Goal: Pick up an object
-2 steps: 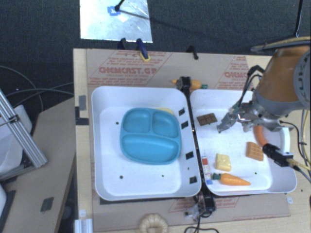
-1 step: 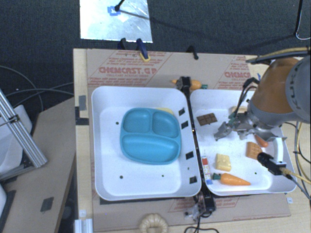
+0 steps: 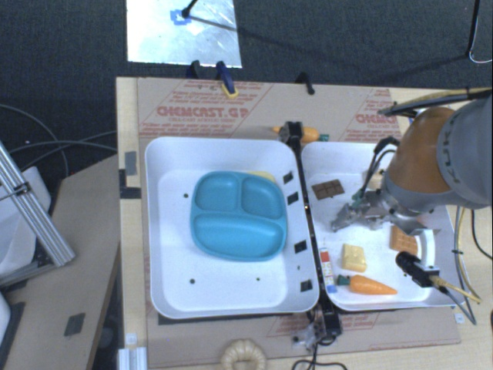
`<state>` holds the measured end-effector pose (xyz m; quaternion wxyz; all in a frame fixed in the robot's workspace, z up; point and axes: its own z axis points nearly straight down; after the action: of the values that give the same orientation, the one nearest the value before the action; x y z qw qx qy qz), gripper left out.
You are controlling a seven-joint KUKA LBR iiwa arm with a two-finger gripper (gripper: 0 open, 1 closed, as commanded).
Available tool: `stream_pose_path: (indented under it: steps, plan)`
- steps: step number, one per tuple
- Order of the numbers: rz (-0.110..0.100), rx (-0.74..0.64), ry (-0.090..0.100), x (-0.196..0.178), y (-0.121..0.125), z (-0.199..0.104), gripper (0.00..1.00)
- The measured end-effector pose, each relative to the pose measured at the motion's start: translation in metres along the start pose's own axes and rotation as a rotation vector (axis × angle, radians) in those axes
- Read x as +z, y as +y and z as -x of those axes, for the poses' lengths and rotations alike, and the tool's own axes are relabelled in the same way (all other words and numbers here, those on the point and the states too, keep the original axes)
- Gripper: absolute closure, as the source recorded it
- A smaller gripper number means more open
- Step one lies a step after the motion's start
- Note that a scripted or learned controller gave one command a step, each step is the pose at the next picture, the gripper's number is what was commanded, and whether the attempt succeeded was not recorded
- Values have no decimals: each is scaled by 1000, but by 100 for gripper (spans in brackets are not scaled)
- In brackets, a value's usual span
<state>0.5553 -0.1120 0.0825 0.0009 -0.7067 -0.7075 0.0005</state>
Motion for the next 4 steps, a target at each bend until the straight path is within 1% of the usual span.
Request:
stream_pose_path:
  steps: [1, 2, 3, 4]
  plan:
    - [4, 0, -1, -13, 1, 0, 100]
    - [9, -4, -1, -72, 4, -9, 100]
    - [8, -3, -1, -115, 7, -10, 100]
    - [7, -3, -1, -143, 8, -10, 100]
